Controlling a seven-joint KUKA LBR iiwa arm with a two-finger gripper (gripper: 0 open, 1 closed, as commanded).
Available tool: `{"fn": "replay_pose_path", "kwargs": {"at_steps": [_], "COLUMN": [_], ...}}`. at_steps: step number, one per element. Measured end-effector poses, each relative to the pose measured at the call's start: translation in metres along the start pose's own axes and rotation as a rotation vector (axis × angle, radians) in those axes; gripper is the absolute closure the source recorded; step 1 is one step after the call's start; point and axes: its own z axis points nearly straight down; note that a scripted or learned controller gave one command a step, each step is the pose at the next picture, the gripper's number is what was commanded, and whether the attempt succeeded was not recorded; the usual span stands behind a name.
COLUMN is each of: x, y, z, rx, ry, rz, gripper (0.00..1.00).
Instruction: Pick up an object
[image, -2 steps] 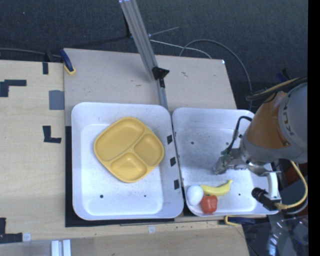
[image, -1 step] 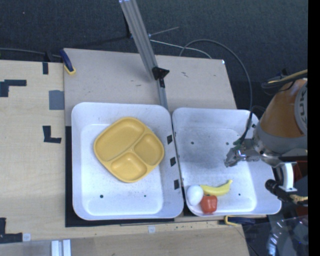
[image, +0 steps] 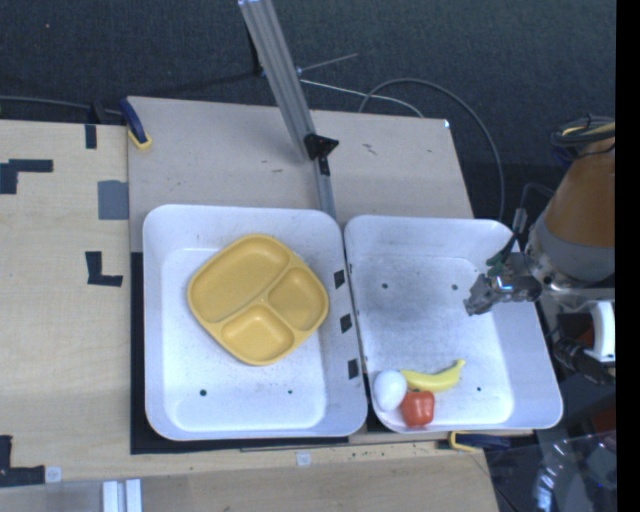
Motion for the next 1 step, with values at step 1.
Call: {"fn": "replay_pose_path", "kwargs": {"at_steps": [1], "x": [0.0001], "y": [-0.0001], "z": [0.0035], "rx": [0.006], "ry": [0.001], "rz": [0.001], "gripper": [1.0]}}
